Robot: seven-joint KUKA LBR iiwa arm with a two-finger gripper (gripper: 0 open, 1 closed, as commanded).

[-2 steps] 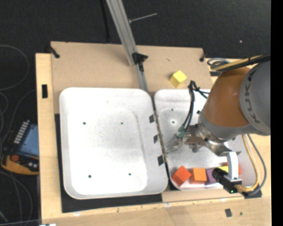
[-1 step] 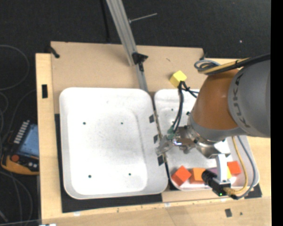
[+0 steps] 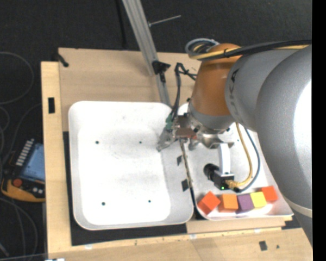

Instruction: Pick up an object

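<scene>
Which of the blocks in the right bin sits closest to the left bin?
The red-orange block, at the left end of the row. The orange, purple, yellow and red blocks run off to its right.

Worktop (image 3: pixel 119 75), pale wood, beneath the tool. Grey metal rail (image 3: pixel 144 37), slanting up beyond the tool. Handheld controller (image 3: pixel 30 170) with blue screen, on the floor well left of the tool.

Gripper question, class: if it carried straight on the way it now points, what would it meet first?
The gripper points down and leftward over the right edge of the left bin. Going straight on, it would likely meet that bin's bare white floor first; depth is hard to judge, and the coloured blocks lie behind it.
</scene>
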